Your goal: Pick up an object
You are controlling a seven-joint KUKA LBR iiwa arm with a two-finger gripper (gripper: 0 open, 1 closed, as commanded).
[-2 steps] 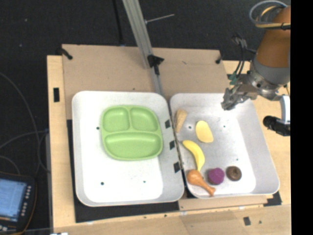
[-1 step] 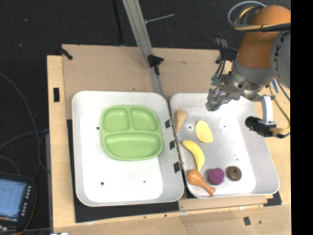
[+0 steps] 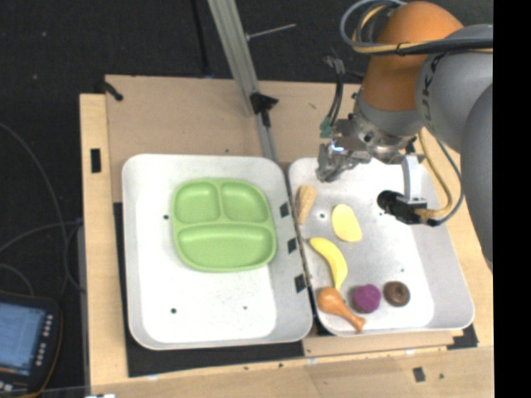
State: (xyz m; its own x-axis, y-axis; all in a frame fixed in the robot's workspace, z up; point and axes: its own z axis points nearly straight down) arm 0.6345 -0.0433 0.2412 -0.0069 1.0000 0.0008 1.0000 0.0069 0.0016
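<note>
My gripper (image 3: pixel 329 167) hangs over the far left corner of the right bin (image 3: pixel 431 305), with nothing visible between its fingers. Below it in that bin lie a pale yellow oval piece (image 3: pixel 347 223), a yellow banana (image 3: pixel 330 260), a tan cone-shaped piece (image 3: pixel 304 202) by the left wall, an orange drumstick-shaped toy (image 3: pixel 338 305), a purple ball (image 3: pixel 366 298) and a brown doughnut (image 3: pixel 397 293). The oval piece is the closest, a short way in front of the gripper.
The left bin (image 3: pixel 149 305) holds a green divided plate (image 3: pixel 224 225). A slanted metal pole (image 3: pixel 236 52) rises behind the bins. A black fitting (image 3: pixel 402 206) on a cable hangs over the right bin's right half.
</note>
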